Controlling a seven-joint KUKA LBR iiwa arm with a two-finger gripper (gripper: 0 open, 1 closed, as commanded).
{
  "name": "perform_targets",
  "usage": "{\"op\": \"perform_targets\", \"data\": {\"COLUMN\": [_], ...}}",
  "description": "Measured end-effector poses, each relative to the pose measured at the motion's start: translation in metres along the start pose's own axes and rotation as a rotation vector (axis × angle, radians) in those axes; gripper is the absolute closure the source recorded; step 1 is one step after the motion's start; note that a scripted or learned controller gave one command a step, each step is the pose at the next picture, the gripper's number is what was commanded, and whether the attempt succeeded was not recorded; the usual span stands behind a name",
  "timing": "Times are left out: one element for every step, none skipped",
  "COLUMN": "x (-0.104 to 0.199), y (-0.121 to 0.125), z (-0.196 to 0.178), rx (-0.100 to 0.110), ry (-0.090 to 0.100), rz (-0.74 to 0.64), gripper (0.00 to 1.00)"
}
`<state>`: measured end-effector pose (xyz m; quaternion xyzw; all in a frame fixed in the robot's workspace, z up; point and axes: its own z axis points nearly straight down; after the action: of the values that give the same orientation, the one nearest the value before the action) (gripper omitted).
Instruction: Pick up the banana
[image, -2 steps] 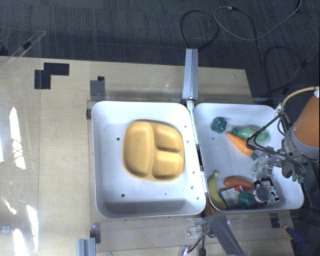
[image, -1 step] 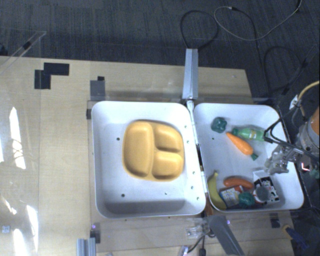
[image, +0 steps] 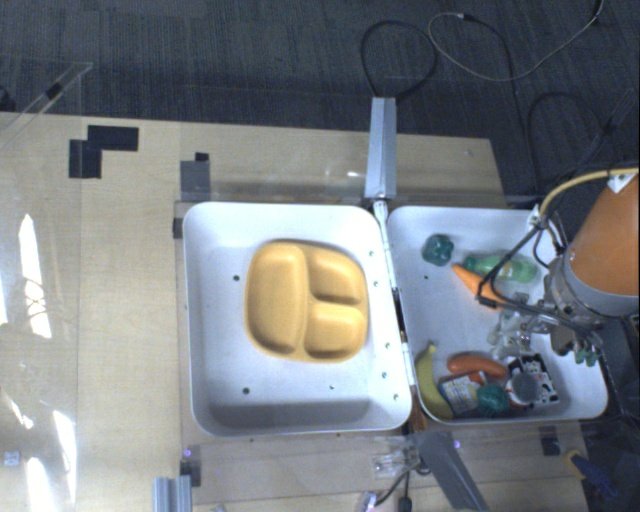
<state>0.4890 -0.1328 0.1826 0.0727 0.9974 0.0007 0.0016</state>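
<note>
Right, the arm is hanging over the right bin, reaching in from three o'clock, and the claw sits low over the clutter in that bin's lower half. Whether it is wide or narrow I cannot tell; cables and toys crowd it, and nothing sits plainly between the tips.

Now the banana: it lies against the right bin's left wall, down near the front corner, curving from about twelve o'clock round to five. Its long axis runs mostly up-and-down along that wall.

So from the claw, the banana is out at roughly eight o'clock, apart from it, with the orange sausage-shaped toy and a small packet between them.

My read: the claw needs to slide toward that wall and close across the banana's width. The wall looks awfully close.

The left bin holds the yellow tray.
</note>
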Motion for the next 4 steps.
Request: {"op": "perform_targets", "data": {"x": [0.000,-0.004,-0.004,-0.003], "y": [0.008,0.012,0.001,0.020], "z": [-0.011,-0.027,-0.064,-0.061], "rx": [0.001,0.001,0.001,0.001], "ry": [-0.004,-0.003,-0.005,-0.006], "rz": [-0.192,-0.208,-0.245,-0.542], "gripper": [1.00,1.00,1.00,1.00]}}
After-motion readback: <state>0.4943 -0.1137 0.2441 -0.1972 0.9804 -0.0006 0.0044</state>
